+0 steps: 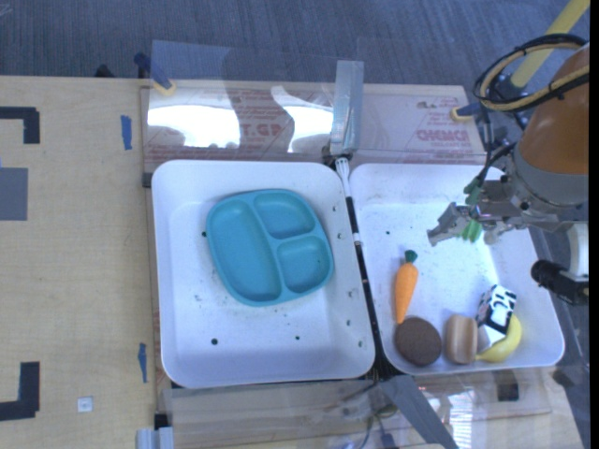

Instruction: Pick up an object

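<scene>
With the tool (456,224) hovering over the right bin (552,349), fingers apparently apart and holding nothing, it should drop straight onto the toy carrot (405,291) lying just below, straddling its narrow width before closing.

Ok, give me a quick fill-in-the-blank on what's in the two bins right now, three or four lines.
1. The blue divided plate lies in the ____ bin of the camera view.
2. The toy carrot has an orange body and a ____ top.
3. The plate has ____ compartments.
4. The tool hangs over the ____ bin.

Missing words: left; green; three; right
</scene>
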{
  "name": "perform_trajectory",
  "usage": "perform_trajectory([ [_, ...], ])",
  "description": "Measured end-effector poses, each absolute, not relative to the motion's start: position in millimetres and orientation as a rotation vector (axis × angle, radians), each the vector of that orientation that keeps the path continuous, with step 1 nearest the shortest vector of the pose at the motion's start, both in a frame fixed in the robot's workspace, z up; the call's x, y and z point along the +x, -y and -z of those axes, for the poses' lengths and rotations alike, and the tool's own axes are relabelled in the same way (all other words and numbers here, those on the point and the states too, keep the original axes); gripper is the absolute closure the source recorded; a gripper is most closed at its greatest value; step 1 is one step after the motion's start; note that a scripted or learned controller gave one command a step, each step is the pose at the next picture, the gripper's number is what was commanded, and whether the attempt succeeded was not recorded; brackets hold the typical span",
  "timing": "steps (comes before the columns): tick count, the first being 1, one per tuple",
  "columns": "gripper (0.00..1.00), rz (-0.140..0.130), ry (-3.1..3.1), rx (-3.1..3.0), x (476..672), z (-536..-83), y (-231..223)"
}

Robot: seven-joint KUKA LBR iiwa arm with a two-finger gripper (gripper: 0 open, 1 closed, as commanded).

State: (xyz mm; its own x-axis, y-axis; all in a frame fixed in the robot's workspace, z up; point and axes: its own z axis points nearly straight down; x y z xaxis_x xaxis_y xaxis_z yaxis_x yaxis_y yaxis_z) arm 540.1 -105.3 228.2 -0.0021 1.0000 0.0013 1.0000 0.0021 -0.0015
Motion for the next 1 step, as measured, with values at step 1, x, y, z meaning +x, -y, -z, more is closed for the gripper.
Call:
perform_trajectory([
  [1,0.0,0.002,1.693,-2.649,575.5,-264.8,155.5],
])
